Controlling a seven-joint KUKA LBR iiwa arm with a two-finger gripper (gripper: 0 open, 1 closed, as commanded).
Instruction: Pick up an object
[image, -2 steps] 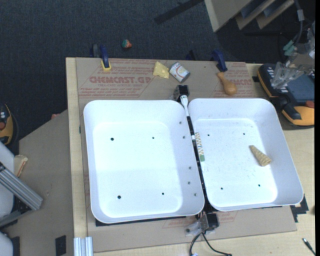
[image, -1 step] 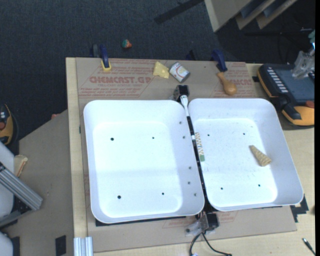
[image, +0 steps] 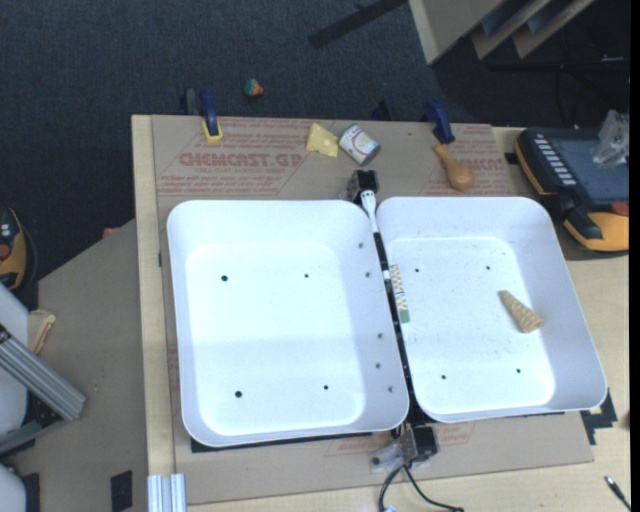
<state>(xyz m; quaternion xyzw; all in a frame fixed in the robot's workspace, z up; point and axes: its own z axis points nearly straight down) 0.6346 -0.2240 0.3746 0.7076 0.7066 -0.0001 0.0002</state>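
A small tan cone-shaped object (image: 520, 311) lies in the right white bin (image: 470, 385), toward its right side. A thin pen-like stick (image: 397, 291) rests along the seam between the right bin and the left white bin (image: 270, 400).
On the cardboard behind the bins lie a yellow wedge (image: 322, 140), a small white box (image: 359, 144) and a wooden-handled tool (image: 453, 166). Blue clamps (image: 209, 112) hold the board's back edge. A yellow and black device (image: 575, 185) sits at the right.
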